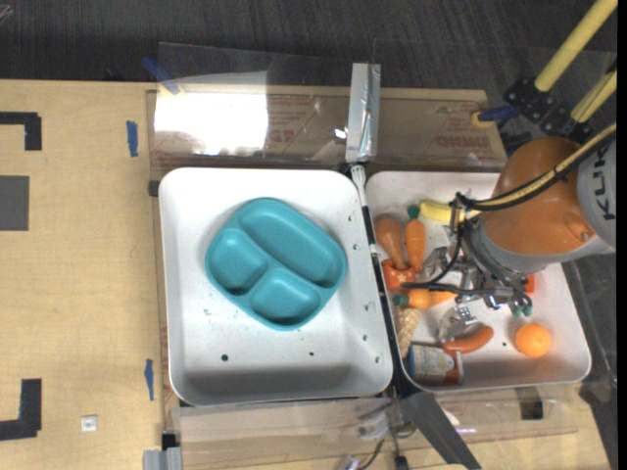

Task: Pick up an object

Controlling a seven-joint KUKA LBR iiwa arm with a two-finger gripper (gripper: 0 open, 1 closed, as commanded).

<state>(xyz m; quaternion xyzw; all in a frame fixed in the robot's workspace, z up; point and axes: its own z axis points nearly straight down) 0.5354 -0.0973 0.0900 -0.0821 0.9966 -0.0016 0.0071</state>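
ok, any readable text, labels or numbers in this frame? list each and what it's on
"KU": dark letters on the arm's grey housing at the right edge, cut off by the frame.
Reddish print on the cardboard panel behind the left bin: too blurred and glare-washed to read.
Reddish print on the cardboard behind the right bin: too blurred to read.
Label on the small packet at the right bin's front edge: too small to read.

I'm looking at my arm, which is showing a grey link with dark lettering on it and a broad, rounded orange band above the wrist. Black cables are looping across that orange shell toward the gripper, a cluster of dark and silvery metal parts.
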